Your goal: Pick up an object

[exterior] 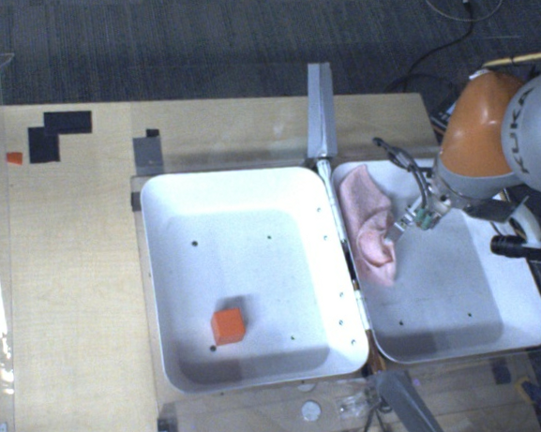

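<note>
Pink cloth (pixel 369 223) lies crumpled along the left wall of the right bin (pixel 468 325), from near the top left corner down towards the middle of that wall. It looks soft and loosely folded, so it should bunch up and yield under a pinch. An orange block (pixel 228 326) sits alone in the left bin (pixel 241 203), near the bottom left corner, well apart from the arm.

The gripper (pixel 405 224) reaches in from the right and hangs at the right edge of the cloth, low over the right bin. Its tip seems to touch or nearly touch the fabric; from this slant I cannot tell which. Whether the jaws stand wide or narrow I cannot tell either, since the wrist and cabling crowd that spot, and I see nothing clearly held.

My judgement is that the step in hand is the grasp on the cloth. To do it well, the tip should go down onto a raised fold, not the flat fringe, and press close to the bin floor before closing, so that several layers are caught. A shallow pinch at the very edge would likely slip free on lifting. The left wall is close, so the descent should stay clear of it, and the lift should go straight up until the whole cloth hangs free
</note>
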`<state>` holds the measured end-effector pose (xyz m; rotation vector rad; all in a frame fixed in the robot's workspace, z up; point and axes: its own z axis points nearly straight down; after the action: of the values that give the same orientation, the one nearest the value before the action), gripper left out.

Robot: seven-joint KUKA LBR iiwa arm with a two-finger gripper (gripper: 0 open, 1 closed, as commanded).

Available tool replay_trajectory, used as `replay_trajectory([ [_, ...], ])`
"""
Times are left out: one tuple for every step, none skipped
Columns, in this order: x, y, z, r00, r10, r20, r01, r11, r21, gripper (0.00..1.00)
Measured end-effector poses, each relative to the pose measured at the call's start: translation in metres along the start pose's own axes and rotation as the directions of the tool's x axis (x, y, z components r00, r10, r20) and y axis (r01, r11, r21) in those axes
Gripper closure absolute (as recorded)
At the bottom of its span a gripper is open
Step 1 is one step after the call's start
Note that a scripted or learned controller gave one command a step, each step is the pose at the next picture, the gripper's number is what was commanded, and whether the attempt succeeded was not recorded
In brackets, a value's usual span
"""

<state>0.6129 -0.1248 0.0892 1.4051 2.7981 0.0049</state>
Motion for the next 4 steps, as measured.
replay_trajectory([
  [-0.025, 0.052, 0.001, 0.948, 0.319, -0.005, -0.319, 0.948, 0.012, 0.0],
  [-0.025, 0.051, 0.001, 0.948, 0.319, -0.005, -0.319, 0.948, 0.012, 0.0],
  [-0.027, 0.055, -0.013, 0.95, 0.313, 0.005, -0.313, 0.95, -0.003, 1.0],
  [-0.023, 0.055, -0.011, 0.95, 0.311, -0.003, -0.311, 0.95, 0.006, 0.0],
])
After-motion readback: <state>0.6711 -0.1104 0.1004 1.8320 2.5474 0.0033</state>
